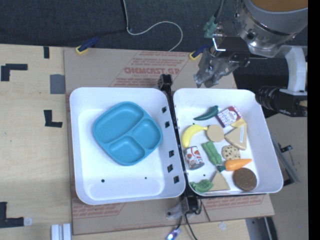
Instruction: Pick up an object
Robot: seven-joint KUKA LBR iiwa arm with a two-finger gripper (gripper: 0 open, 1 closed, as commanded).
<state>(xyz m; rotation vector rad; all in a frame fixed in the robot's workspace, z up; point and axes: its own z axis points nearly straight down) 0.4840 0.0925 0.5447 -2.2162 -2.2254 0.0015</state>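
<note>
The gripper hangs above the far edge of the right bin; whether it is open or closed I cannot tell. The toy food, banana, carrot and cookie among it, lies in that bin, below and nearer the camera. A blue plate sits in the left bin.

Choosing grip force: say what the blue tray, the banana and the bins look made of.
Blue tray: likely moulded plastic, matte, with smooth rounded compartments. Banana: probably toy plastic, evenly yellow with a faint sheen; foam can't be ruled out. Left bin and right bin: apparently thin white plastic, smooth with rounded rims.
</note>
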